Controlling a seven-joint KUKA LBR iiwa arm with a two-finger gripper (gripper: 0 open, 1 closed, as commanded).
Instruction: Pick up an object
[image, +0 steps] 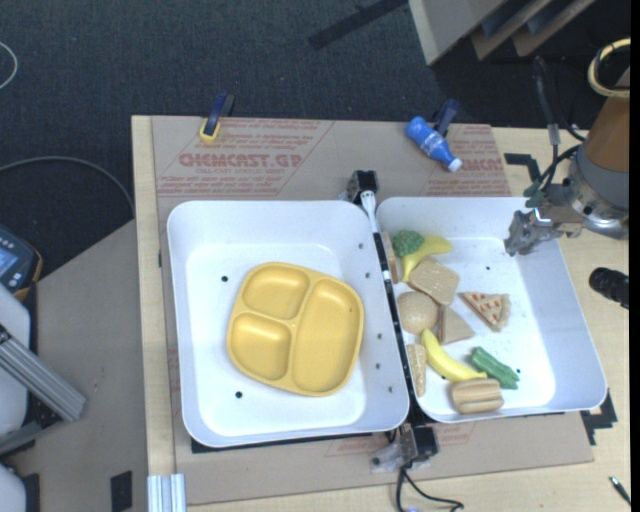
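claw (524, 238) sits over right bin's (560, 300) far corner | can't tell if it's open or closed | we see toy food (445, 320) piled left | yellow tray (296, 328) in left bin (200, 300)

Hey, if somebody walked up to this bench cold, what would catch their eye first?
Probably the yellow divided plate, alone in the left bin. Next, the heap of toy food crowding the right bin's left side, a banana among it. The gripper hangs over that bin's far right corner.
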